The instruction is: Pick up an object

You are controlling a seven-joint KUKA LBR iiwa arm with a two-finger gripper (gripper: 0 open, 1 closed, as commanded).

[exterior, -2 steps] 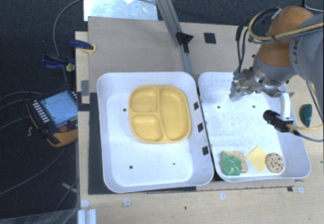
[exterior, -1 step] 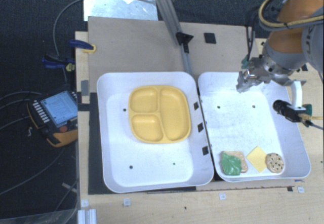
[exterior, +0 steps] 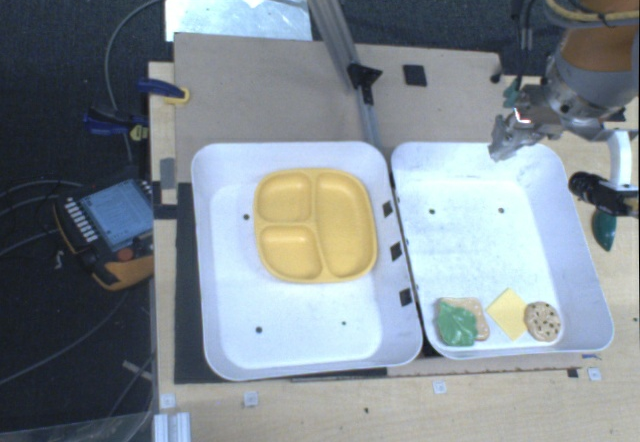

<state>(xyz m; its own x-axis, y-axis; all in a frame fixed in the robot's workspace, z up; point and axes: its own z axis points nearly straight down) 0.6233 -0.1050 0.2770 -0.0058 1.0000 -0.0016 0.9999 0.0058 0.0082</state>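
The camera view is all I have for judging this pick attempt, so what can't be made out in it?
- Gripper: small and blurred at the right bin's far rim, so finger state is unreadable.
- Arm: cut off by the top and right edges.
- Green piece: partly covers the toast-like piece beneath.
- Cookie: surface detail too small.

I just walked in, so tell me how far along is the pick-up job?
Nothing looks picked yet. The toast with green topping, the yellow cheese slice and the cookie all lie at the near edge of the right bin. The gripper hangs over that bin's far corner, well away from them. Approach, grasp and lift remain.
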